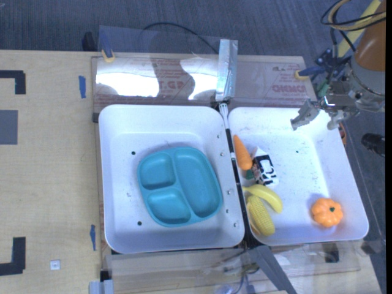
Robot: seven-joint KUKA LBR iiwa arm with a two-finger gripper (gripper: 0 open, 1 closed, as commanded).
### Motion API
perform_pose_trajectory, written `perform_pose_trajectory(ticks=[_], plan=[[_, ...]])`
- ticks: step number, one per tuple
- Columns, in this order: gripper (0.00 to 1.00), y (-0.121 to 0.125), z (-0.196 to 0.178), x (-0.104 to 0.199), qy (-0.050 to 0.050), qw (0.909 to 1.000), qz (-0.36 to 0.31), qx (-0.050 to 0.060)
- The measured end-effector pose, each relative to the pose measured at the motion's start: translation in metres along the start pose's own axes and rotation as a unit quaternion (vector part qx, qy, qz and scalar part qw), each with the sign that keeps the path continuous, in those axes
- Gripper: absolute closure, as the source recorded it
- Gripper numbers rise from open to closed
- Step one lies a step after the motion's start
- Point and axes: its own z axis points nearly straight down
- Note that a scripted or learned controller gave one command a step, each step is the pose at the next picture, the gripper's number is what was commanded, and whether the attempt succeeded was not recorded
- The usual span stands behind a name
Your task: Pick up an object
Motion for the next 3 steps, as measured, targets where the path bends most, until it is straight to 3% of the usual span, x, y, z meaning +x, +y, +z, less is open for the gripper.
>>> perform_pose_trajectory(ticks=[1,2,3], plan=[[0.00,-0.015,0.117,0.030,0.001,0.9931,-0.117,0.003],[0.00,-0.016,0.190,0.030,-0.001,0.9931,-0.117,-0.005],[1.00,-0.014,0.178,0.027,-0.003,0.9934,-0.114,-0.008]])
